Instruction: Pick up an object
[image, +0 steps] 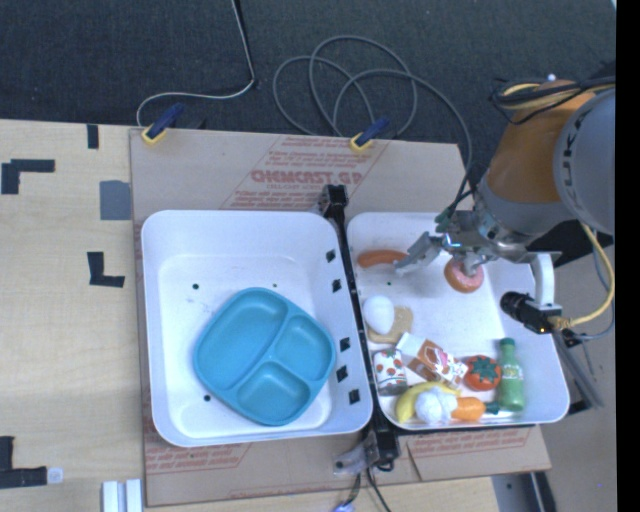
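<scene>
Camera view
Gripper (447, 256): over the right bin (520, 325), toward its 12 o'clock edge; fingers spread, nothing between them.
Sausage (377, 259): just at 9 o'clock of the gripper's grey finger (420, 253).
Round pink piece (464, 276): just at 5 o'clock of the gripper.
Toy foods: heaped at the bin's 6 o'clock, green bottle (509, 378) among them.
Left bin (160, 300): holds a blue divided plate (264, 354).

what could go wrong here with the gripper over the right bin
1. The gripper hangs in the right bin near the hot dog and the donut; closing between them may catch neither.
2. The toys at the near end, among them the banana, tomato and green bottle, lie packed together, so a grasp there could push neighbours aside.
</scene>
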